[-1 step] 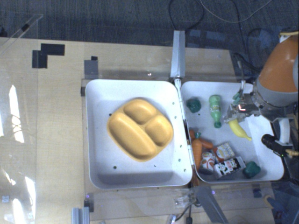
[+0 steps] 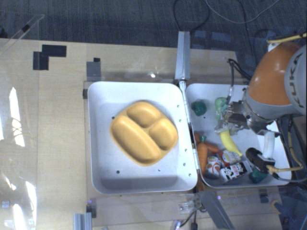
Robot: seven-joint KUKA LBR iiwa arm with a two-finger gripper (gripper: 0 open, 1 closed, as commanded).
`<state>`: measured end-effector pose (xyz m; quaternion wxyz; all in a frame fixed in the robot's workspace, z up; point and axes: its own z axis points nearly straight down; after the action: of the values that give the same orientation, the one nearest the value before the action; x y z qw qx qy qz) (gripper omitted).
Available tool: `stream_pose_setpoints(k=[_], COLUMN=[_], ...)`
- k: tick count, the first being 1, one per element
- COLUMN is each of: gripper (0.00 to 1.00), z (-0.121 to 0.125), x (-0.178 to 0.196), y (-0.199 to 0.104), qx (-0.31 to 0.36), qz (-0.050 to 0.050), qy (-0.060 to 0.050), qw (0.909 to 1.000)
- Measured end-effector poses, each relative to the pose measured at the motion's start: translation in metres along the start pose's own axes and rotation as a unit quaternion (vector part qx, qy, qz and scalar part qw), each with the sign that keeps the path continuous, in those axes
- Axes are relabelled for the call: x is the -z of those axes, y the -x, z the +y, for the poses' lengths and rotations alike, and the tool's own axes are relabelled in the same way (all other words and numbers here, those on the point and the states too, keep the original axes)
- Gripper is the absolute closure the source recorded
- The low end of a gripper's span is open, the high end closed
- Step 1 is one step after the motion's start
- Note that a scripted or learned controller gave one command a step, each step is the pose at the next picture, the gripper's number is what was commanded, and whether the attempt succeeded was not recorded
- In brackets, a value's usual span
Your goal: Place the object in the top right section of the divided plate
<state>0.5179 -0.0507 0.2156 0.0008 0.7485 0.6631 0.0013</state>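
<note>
A yellow divided plate (image 2: 144, 132) with three sections lies in the middle of the left bin (image 2: 98, 176); nothing lies on it. My gripper (image 2: 229, 120) hangs low over the right bin (image 2: 211, 92), the arm coming in from the right. Right under it are the top end of a yellow banana (image 2: 229, 143) and a pale green object (image 2: 220, 104). The arm hides what is directly beneath the gripper.
The right bin also holds a teal ball-like object (image 2: 199, 108), an orange carrot (image 2: 202, 155) along its left wall, a small printed can (image 2: 214, 166), a black-and-white packet (image 2: 234, 170) and a dark teal piece (image 2: 259, 176). A metal divider (image 2: 183, 56) stands between the bins.
</note>
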Motion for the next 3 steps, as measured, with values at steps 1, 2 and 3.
stream_pose_setpoints(k=[1, 2, 3], gripper=[1.00, 1.00, 1.00], z=[-0.039, -0.044, -0.049], x=[-0.032, -0.027, 0.043], y=[-0.067, -0.108, -0.152], qx=[-0.030, -0.046, -0.049], qz=[0.000, 0.000, 0.000], qy=[-0.001, -0.001, 0.001], qw=[0.9996, 0.9989, 0.9988])
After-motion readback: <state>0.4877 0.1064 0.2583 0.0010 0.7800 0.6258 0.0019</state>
